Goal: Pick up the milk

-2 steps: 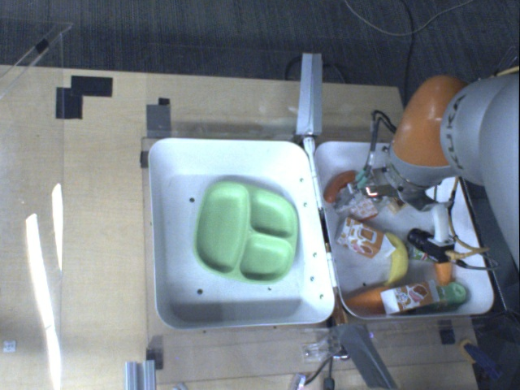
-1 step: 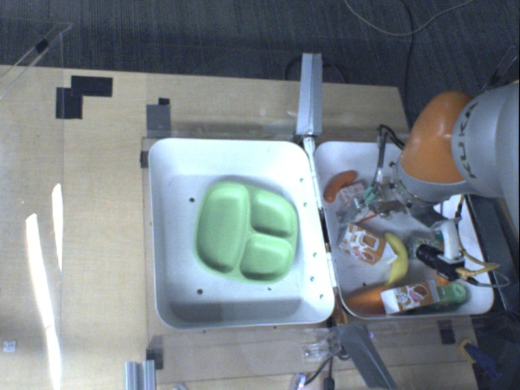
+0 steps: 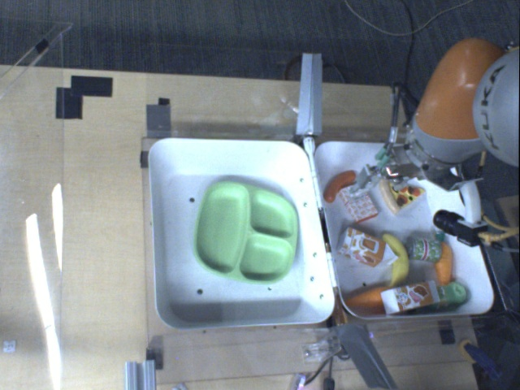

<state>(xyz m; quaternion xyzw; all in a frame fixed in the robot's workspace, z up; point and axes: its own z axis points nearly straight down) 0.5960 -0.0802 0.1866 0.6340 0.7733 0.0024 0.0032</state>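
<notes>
The milk (image 3: 363,248), a small white carton with orange-brown print, lies in the middle of the right bin (image 3: 484,297). My gripper (image 3: 379,171) hangs over that bin's back part, beside a red-and-white packet (image 3: 359,205) and a pizza slice (image 3: 405,194). It is well behind the milk and apart from it. The grey arm with its orange band (image 3: 457,88) reaches in from the upper right. Nothing shows between the gripper's tips.
Around the milk lie a banana (image 3: 399,258), a green can (image 3: 423,248), a red sausage (image 3: 339,185), a carrot (image 3: 365,301) and a white-and-red carton (image 3: 413,297) at the front. The left bin (image 3: 171,218) holds a green divided tray (image 3: 246,230).
</notes>
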